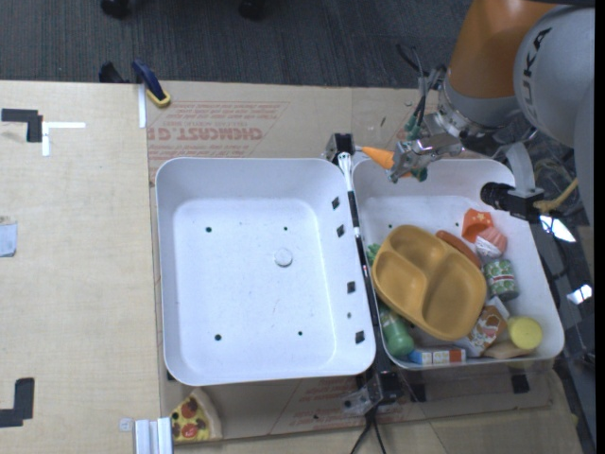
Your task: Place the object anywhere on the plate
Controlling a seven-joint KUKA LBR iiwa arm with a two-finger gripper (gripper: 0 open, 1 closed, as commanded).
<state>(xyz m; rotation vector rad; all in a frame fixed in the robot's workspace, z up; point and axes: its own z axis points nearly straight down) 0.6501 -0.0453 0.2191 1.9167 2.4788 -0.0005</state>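
Observation:
A yellow-tan divided plate (430, 282) lies tilted in the right bin (529, 206), resting on other items. My gripper (408, 165) hangs over that bin's back left corner, well behind the plate. A small orange carrot-shaped object (376, 156) sticks out to the left from between its fingers, above the bin's rim. The gripper is shut on it.
Around the plate lie a red-orange packet (477, 225), a green can (499, 278), a yellow round piece (525, 332), a green item (397, 335) and a small box (440, 356). The left bin (180, 253) holds a small disc (284, 258). A toy pizza slice (189, 420) lies on the bench in front.

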